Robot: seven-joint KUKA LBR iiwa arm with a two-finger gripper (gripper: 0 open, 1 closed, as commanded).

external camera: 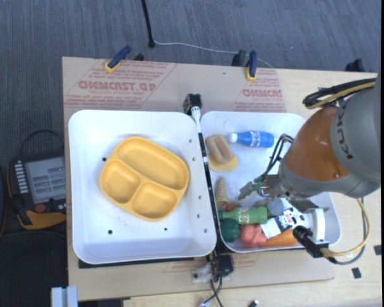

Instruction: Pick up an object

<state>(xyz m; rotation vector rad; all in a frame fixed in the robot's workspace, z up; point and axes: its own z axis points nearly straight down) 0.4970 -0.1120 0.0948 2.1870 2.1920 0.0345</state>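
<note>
— How far along are you with picking something up?

— Not far, as I judge it. My gripper (264,190) is down inside the right bin (293,119), low over the pile at the near end, but nothing is lifted clear. I cannot tell how the gripper is set, or whether it has anything, because my own wrist blocks that spot.

— What is under you, then?

— A green bottle (243,217) lying on its side, just below the gripper and near enough to be touching, though I cannot be sure. Beside it sit a reddish lump (251,235) and an orange carrot (280,238), with a small black and white box (288,220) close against them. Any of these could be the pick; the bottle looks the likeliest from where I hang.

— And the rest of the bin?

— A blue bottle (254,139) lies at the far end, well apart from me, and a tan brush (221,152) rests near the wall between the bins. (The yellow tray (144,176) in the left bin (89,126) is well out of my way.)

— So what is left?

— Nearly all of it: getting a sure hold, then rising with the thing off the pile.
</note>
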